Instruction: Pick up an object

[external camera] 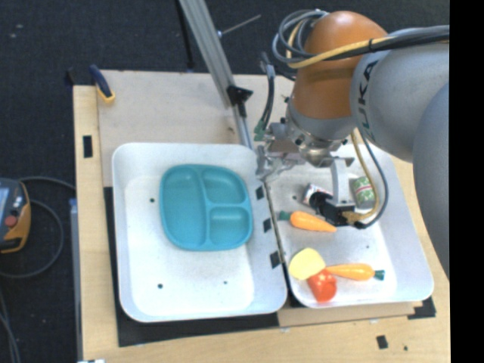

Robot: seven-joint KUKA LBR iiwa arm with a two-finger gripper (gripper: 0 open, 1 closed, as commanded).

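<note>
My gripper [269,163] hangs over the far left corner of the right bin [401,225], close to the wall between the two bins. Nothing shows between its tips. In that bin an orange carrot [310,221] lies near the middle, below and right of the gripper. A second carrot [352,271] with a green end lies near the front. Beside it sit a yellow rounded piece [306,263] and a red pepper-like piece [323,286] at the front rim. A small green can [364,193] stands under the arm at the right.
The left bin [136,278] holds a teal divided plate [206,206]. A slanted metal bar [212,51] runs from the top down to the bins' far edge. The bulky arm covers the right bin's far right part.
</note>
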